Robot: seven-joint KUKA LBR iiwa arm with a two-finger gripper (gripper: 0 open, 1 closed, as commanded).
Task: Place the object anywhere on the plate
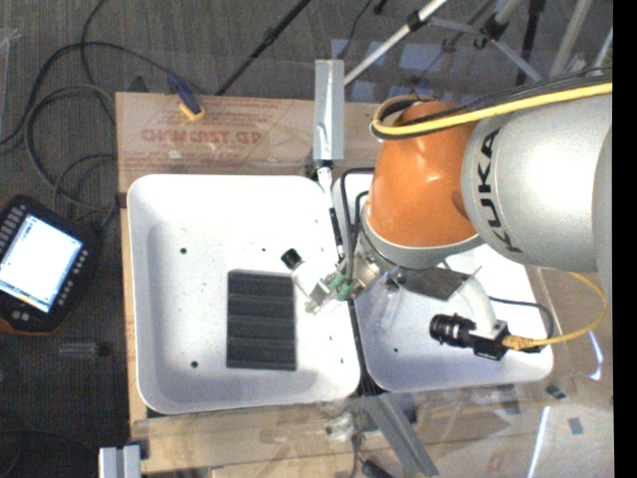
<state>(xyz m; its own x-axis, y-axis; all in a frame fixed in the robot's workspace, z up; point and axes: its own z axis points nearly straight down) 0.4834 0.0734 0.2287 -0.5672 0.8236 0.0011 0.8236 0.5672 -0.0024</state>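
It was a robotics lab: beside the white bins [149, 267] lay a teach pendant [38, 264] (screen lit), cables [70, 98] trailing behind.

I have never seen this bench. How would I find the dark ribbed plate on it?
Start at the left white bin, the one away from the grey and orange arm. On its floor, a little right of centre, lies the plate. It is a flat black rectangle with ridges across it, much larger than the small dark piece above its top right corner.

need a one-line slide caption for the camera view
KUKA arm reaching in from the right, gripper at the divide between two white bins, beside a dark ridged plate in the left bin.
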